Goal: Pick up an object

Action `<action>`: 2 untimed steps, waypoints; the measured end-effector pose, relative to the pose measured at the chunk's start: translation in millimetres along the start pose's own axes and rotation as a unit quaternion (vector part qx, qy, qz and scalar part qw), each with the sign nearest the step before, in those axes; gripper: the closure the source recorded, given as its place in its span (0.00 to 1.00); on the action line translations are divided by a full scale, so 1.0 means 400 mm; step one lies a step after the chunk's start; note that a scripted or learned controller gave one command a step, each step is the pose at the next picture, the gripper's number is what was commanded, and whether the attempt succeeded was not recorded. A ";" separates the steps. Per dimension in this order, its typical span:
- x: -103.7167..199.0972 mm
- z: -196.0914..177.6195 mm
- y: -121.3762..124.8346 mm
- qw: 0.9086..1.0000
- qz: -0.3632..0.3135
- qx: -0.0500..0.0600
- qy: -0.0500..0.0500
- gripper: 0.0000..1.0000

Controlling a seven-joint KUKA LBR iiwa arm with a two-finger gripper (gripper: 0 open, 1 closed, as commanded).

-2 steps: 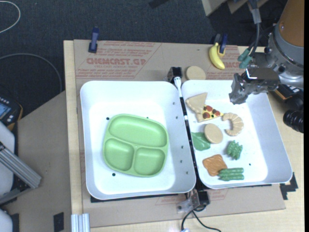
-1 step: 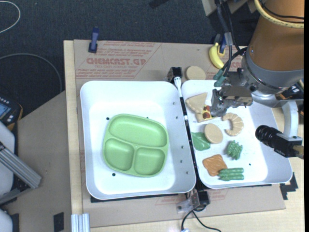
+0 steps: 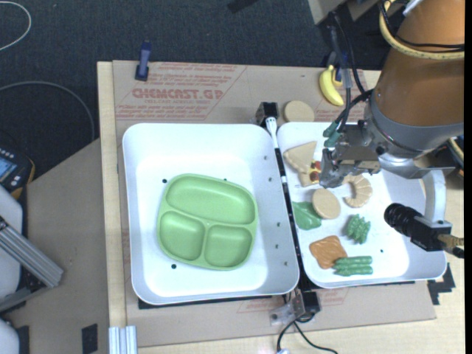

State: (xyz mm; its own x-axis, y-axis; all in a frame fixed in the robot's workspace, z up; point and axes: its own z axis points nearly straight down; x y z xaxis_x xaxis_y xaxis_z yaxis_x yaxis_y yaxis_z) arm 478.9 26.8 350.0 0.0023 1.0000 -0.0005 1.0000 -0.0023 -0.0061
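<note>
Two shallow white plastic bins sit side by side: the left bin (image 3: 140, 198) holds only a pale green divided plastic tray (image 3: 207, 220), likely a drop-off spot, while the right bin (image 3: 413, 260) crowds small toy foods for picking. The grey arm's gripper (image 3: 330, 172) hangs low just above a round tan biscuit-like disc (image 3: 326, 203); whether its fingers are spread, I cannot tell.

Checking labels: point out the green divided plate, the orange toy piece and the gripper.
green divided plate (image 3: 208, 220), camera view, centre ridge.
orange toy piece (image 3: 327, 250), camera view, its middle.
gripper (image 3: 333, 177), camera view, fingertip end.
</note>
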 end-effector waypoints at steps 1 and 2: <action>0.052 -0.078 0.002 1.000 -0.003 -0.005 0.001 1.00; 0.160 -0.291 0.000 1.000 -0.004 -0.009 0.002 1.00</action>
State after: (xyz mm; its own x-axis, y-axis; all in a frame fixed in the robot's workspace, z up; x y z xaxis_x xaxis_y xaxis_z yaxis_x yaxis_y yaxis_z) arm 479.9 90.9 466.5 -0.0055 1.0000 0.0034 0.9999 0.0054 0.0110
